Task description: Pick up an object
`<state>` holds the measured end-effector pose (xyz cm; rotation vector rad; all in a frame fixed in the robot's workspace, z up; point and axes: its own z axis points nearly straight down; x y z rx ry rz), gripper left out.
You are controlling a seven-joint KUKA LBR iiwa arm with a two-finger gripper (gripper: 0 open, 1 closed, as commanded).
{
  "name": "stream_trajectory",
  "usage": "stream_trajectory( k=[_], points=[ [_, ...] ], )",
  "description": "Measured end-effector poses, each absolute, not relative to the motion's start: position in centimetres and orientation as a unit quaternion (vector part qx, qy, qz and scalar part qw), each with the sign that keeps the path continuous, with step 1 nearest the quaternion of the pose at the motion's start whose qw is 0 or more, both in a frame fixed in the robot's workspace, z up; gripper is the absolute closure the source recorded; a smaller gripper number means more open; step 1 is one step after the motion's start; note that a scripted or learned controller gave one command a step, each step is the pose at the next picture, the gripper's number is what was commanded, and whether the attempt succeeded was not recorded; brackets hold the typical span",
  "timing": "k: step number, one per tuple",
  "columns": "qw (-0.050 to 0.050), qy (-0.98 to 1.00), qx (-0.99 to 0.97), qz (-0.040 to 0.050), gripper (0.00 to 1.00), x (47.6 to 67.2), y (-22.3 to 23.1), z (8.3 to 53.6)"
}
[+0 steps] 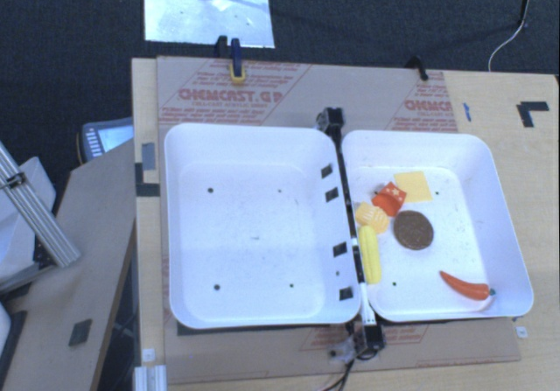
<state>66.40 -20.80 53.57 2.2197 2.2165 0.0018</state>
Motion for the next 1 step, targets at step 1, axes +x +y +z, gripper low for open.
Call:
stream_trajectory(
  k=[1],
  points=[
    [0.002,0.708,0.706,0.0006,1.0,66.38,-20.61,53.56]
  ],
)
